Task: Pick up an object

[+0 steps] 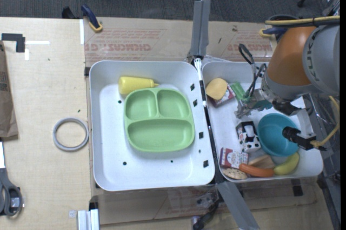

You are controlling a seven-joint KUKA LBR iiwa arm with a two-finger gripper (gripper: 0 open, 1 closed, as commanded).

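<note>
The right bin (pixel 216 69) holds a heap of small things: a tan round piece (pixel 216 88), a green packet (pixel 238 91), a black and white item (pixel 247 135), a blue bowl (pixel 275 133), a red and white packet (pixel 234 159), a cookie (pixel 234 173), a carrot (pixel 257 170) and a banana (pixel 288 164). My gripper (pixel 243 110) reaches down into this bin from the right, between the green packet and the black and white item. The grey arm with its orange band (pixel 289 59) covers the bin's far right part.
The left bin (pixel 102 132) holds a green divided plate (pixel 159 119) with a yellow squash-shaped toy (pixel 135 83) behind it. Outside the bins, a grey ring (pixel 71 133) lies on the bench at the left, and a blue clamp (pixel 92 17) sits at the back.
</note>
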